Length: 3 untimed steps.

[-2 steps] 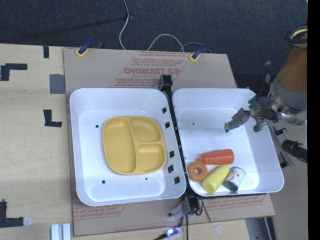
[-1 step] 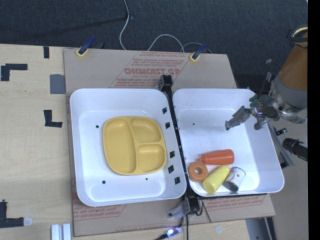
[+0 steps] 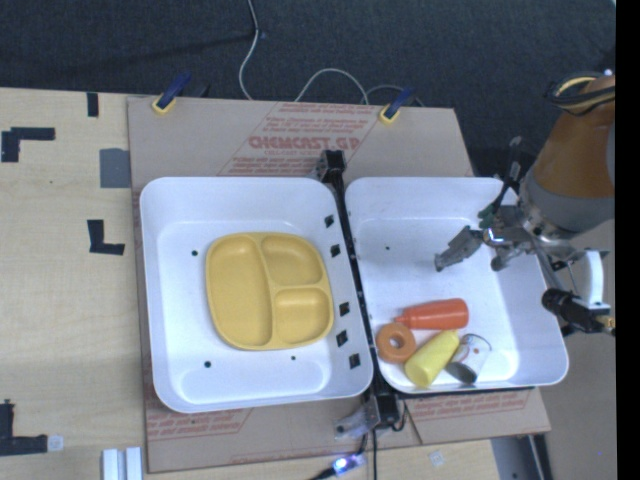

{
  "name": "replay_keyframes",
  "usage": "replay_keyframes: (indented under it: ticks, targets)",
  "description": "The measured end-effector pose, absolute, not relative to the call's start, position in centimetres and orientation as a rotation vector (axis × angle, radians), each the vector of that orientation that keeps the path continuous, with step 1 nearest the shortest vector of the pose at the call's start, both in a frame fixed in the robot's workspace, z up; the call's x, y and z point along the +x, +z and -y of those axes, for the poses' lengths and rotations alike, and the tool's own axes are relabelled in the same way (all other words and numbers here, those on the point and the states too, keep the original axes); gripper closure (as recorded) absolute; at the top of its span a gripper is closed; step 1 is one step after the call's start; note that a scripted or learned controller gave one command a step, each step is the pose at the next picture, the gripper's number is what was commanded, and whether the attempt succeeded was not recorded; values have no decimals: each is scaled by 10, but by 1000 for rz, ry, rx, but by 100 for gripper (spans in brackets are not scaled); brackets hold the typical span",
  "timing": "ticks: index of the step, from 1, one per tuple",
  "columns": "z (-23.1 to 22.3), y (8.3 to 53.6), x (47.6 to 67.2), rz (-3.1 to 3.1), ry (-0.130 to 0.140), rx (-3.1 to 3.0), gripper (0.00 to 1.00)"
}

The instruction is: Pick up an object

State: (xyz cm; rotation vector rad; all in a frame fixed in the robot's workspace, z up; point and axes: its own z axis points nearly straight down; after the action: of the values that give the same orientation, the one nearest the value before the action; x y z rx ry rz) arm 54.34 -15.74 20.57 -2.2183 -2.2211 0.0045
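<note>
My jaws [image 3: 478, 248] hang over the right bin [image 3: 420, 200], near its right side, reaching in from the right with my orange band [image 3: 585, 153] behind them. Two dark fingers show, one stretching left toward the bin's middle and one shorter beside it; they look spread apart with nothing between them, though at this slant I can't be fully sure how wide. Below me, toward the bin's near edge, lies a cluster of things: an orange cylinder [image 3: 435, 315] lying on its side, an orange ring [image 3: 396, 342] just left of and below it, a yellow bottle [image 3: 432, 358] tilted beside the ring, and a small dark and silver piece [image 3: 466, 365] touching the bottle's right end. All sit well apart from my jaws. In the left bin [image 3: 170, 208] a yellow divided plate [image 3: 268, 290] lies flat at the middle. Both bins rest on a cardboard sheet [image 3: 290, 138] on the worktop [image 3: 60, 268].
</note>
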Motion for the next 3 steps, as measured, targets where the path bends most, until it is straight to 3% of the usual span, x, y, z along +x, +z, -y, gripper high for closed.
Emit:
replay_keyframes:
  ticks: [2,3]
  targets:
    - [154,94,534,2220,5,-2217,0]
    - [154,106,535,2222,4,-2217,100]
